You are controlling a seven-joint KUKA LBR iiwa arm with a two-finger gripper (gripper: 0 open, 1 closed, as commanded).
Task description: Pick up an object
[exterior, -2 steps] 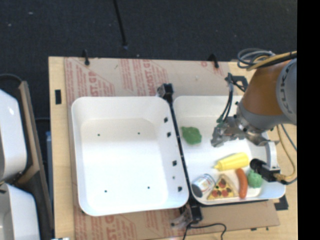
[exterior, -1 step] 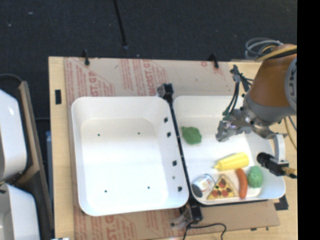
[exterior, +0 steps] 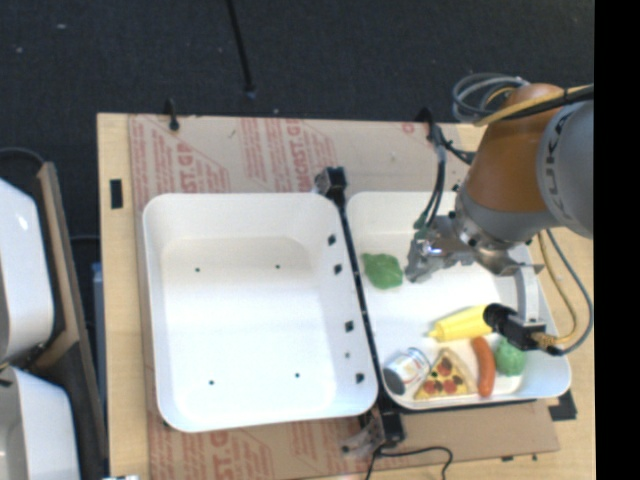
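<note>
The gripper (exterior: 420, 260) hangs low in the right bin (exterior: 400, 208), and whether it is spread or pressed together cannot be told. A green object (exterior: 382, 270) lies just to its left. Below and right of it lie a yellow piece (exterior: 461, 323), a can (exterior: 405, 370), a pizza slice (exterior: 445, 376) and a carrot (exterior: 485, 365).

Arm (exterior: 520, 183) hides right bin's (exterior: 400, 208) far corner; gripper (exterior: 428, 258) fingers unclear

Dark carpet floor (exterior: 300, 38) around a wooden desk (exterior: 120, 268); brown cardboard sheet (exterior: 230, 153) covers its top, white furniture (exterior: 20, 268) far left.
</note>
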